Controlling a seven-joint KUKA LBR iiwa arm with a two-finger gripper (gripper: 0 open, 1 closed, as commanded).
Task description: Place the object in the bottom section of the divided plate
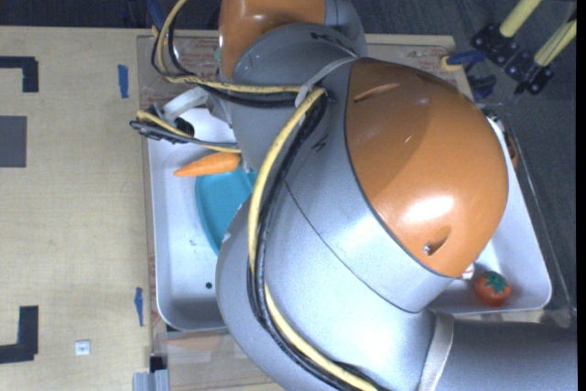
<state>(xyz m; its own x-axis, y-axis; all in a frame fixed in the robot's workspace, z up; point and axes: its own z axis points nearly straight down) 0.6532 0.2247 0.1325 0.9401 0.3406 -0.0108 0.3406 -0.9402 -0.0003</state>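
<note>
One carrot lying crosswise, tip pointing left.

No text, label, brand, number or sign could be read anywhere in the camera view.
</note>
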